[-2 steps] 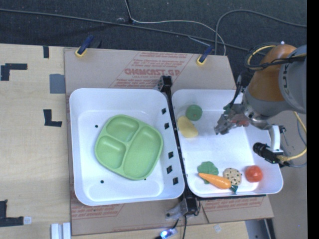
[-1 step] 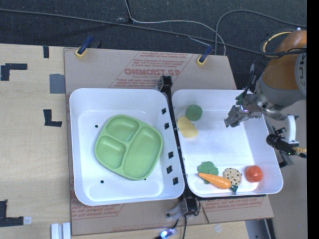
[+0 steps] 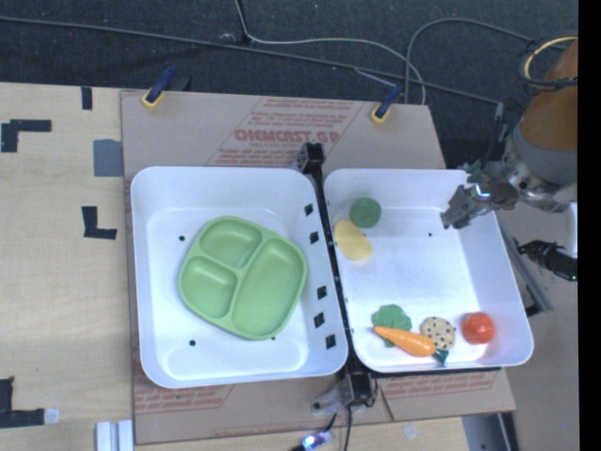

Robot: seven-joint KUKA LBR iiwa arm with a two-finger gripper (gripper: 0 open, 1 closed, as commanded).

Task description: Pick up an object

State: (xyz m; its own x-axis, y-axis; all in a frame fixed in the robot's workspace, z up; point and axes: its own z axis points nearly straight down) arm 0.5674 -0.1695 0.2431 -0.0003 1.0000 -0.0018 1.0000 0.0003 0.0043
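1. In the camera view we see the arm (image 3: pixel 549 125) entering from the right, its orange band uppermost and the grey wrist bent down and leftward toward the right bin (image 3: pixel 488 252).
2. The tool (image 3: pixel 458 212) hangs over that bin's upper right rim, tip aimed left and slightly down; it is too small and dark for us to tell how it is set, and nothing shows in it.
3. Left of the tool, near the bin's far wall, lies a green round object (image 3: pixel 365 212), with a yellow object (image 3: pixel 353 241) just below it, touching or nearly so.
4. Well below the tool, along the near wall, sit a red tomato (image 3: pixel 479 327), a spotted cookie (image 3: pixel 437 331), an orange carrot (image 3: pixel 405 340) and a green broccoli piece (image 3: pixel 391 317), clustered closely.
5. Far left of the tool, the left bin (image 3: pixel 155 252) holds a green divided plate (image 3: pixel 244 276).
6. Both bins rest on a cardboard sheet (image 3: pixel 272 130) on the table (image 3: pixel 47 252).
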